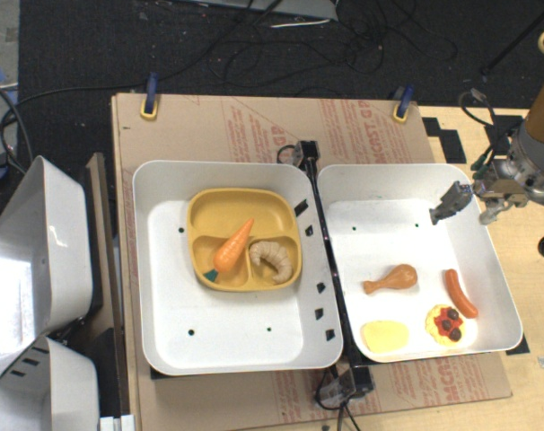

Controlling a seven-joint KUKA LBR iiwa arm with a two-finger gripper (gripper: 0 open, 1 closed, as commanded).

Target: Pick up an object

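1. Gripper [474,202] hangs at the frame's right over the right bin's [380,218] upper right edge; fingers spread, nothing between them.
2. Lower in that bin lie a drumstick [391,281], sausage [460,293], yellow disc [384,335] and small pizza [449,324].
3. Left bin [164,330] holds a yellow divided plate [241,206] carrying a carrot [233,246] and shrimp [273,259].

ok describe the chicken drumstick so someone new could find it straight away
Look in the right bin, the one without the yellow plate. The drumstick lies near its middle, above the flat yellow slice. It is the brown piece, fat at one end and tapering to a thin handle.
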